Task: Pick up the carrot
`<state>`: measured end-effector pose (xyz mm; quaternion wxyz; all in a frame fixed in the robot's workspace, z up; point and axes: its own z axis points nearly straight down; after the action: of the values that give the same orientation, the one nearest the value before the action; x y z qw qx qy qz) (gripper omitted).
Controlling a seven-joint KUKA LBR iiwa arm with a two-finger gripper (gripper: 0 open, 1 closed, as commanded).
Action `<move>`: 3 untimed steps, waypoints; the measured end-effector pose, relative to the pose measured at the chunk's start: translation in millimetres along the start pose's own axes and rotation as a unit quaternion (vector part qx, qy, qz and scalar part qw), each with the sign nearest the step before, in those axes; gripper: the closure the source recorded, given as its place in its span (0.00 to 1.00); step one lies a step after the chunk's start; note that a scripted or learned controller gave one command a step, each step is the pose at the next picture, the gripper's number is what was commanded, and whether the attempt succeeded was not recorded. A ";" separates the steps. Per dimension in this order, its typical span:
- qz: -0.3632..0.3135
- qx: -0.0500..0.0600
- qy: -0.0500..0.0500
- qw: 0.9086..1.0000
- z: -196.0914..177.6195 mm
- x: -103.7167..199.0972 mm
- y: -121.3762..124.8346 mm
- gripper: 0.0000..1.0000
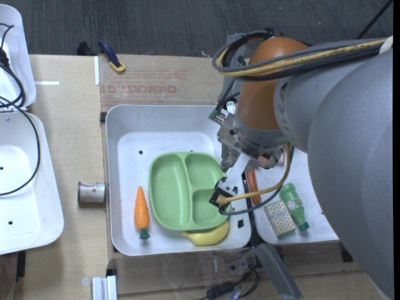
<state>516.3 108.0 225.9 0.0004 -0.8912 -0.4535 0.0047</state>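
Orange carrot (142, 210) lies along bin (132, 141) view-left wall, near front corner, just beside plate (181, 189). Gripper (228, 158) over plate's far rim; opening cannot be told. Risk: cramped gap, so descent likely clips plate or wall and carrot rolls.

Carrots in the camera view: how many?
1. The carrot lies in the bin that holds the green plate, just left of the plate. The arm covers part of both bins, so another may be hidden.

A single fixed camera sits fairly close above the bench (69, 136), looking down at a slant on the left bin (114, 167) and right bin (324, 229), the arm (337, 105) entering from the right.
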 end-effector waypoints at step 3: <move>0.364 -0.004 -0.001 0.932 -41.6 62.0 -84.8 1.00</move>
<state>484.6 208.2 267.5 -0.0051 -0.9951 -0.0983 0.0035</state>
